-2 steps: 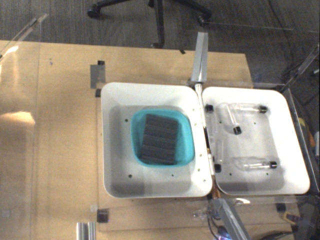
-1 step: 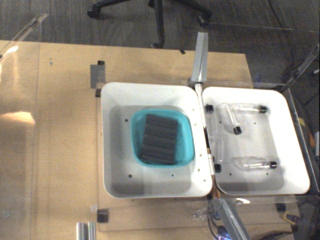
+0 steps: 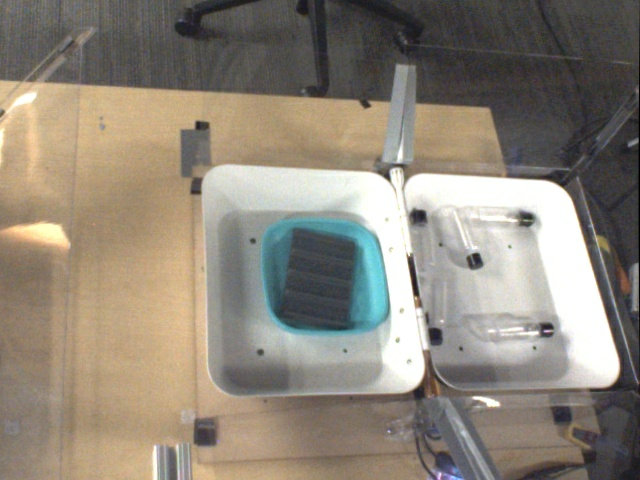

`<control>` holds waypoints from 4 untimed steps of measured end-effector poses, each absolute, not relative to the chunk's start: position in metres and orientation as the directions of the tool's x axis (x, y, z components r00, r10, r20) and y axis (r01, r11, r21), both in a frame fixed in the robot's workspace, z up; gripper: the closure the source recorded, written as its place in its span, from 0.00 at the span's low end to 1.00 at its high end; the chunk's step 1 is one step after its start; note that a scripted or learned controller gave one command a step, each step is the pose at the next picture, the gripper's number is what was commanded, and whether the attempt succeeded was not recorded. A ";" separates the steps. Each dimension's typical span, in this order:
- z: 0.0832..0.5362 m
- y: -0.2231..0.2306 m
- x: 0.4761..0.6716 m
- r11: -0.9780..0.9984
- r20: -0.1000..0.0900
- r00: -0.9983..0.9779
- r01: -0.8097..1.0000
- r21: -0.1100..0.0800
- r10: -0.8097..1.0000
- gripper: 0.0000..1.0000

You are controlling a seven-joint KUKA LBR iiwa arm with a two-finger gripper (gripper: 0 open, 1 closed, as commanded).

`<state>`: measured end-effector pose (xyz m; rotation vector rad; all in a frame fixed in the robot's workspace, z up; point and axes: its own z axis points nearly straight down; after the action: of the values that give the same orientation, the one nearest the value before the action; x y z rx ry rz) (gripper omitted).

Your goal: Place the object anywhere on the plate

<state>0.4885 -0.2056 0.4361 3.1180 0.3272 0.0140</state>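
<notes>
Camera view: dark ridged block [image 3: 319, 276] on teal plate [image 3: 375, 278], left bin [image 3: 230, 298].

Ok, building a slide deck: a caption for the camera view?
Dark ridged block resting on teal plate in left bin; clear tubes in right bin.

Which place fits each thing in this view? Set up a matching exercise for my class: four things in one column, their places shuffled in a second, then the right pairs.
Things
1. dark ridged block
2. teal plate
3. clear tubes with black caps
4. office chair base

Places
A. in the right bin
B. on the carpet beyond the bench
C. lying on the plate
D. in the left bin

Pairs: 1-C, 2-D, 3-A, 4-B
</notes>
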 end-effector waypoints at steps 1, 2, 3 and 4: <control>0.436 -0.206 0.489 -0.978 0.008 0.978 0.208 0.007 0.208 0.00; 0.296 -0.205 0.488 -0.979 0.002 0.979 0.205 0.001 0.205 0.00; 0.438 -0.206 0.489 -0.978 0.013 0.978 0.207 0.010 0.207 0.00; 0.437 -0.205 0.489 -0.978 0.010 0.978 0.208 0.008 0.208 0.00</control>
<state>0.4893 -0.2054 0.4367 3.1174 0.3285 0.0164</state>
